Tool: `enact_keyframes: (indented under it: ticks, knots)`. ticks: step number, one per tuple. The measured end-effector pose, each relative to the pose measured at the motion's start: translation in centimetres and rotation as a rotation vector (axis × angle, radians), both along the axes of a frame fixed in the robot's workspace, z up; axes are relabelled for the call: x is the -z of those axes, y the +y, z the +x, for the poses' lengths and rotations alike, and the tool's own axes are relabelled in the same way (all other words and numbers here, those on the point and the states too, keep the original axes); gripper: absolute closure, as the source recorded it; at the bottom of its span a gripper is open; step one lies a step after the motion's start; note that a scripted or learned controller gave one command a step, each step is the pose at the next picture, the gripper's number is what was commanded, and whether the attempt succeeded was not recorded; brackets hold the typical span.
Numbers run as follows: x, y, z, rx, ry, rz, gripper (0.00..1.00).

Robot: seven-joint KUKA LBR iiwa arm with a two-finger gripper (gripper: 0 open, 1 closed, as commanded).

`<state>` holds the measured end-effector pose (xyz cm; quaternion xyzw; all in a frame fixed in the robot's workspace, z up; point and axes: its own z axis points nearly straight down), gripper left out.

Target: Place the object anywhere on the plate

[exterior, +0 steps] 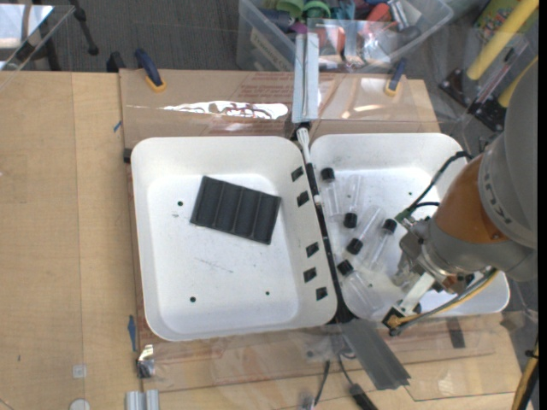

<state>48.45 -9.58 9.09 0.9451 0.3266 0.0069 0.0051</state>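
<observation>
A dark grey ridged plate [235, 209] lies flat in the left bin [162, 301], in its upper middle part. Several clear tubes with black caps lie scattered in the left half of the right bin [402, 148], one of them at its middle [352, 246] and another further right [389, 226]. My gripper [410, 267] reaches down into the lower right part of the right bin, just right of the tubes, and the wrist and orange band [466, 212] hide most of it. I see nothing clearly held in it.
Black clips [302, 199] line the raised divider between the two bins. A clear box of colourful items [342, 7] stands behind the bins. A cable [432, 182] loops over the right bin near the wrist. Brown bench surface [60, 229] extends to the left.
</observation>
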Motion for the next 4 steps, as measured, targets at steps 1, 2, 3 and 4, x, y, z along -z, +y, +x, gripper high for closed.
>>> enact_keyframes:
  ticks: [1,2,3,4]
  knots:
    - [0.1,-5.3,0.6,0.348,0.004,0.011,1.00]
    - [0.1,-11.9,0.4,0.447,0.012,0.030,1.00]
    - [0.1,-8.8,-0.2,0.446,0.004,0.007,1.00]
    - [-0.8,-8.7,-0.2,0.438,0.009,0.008,1.00]
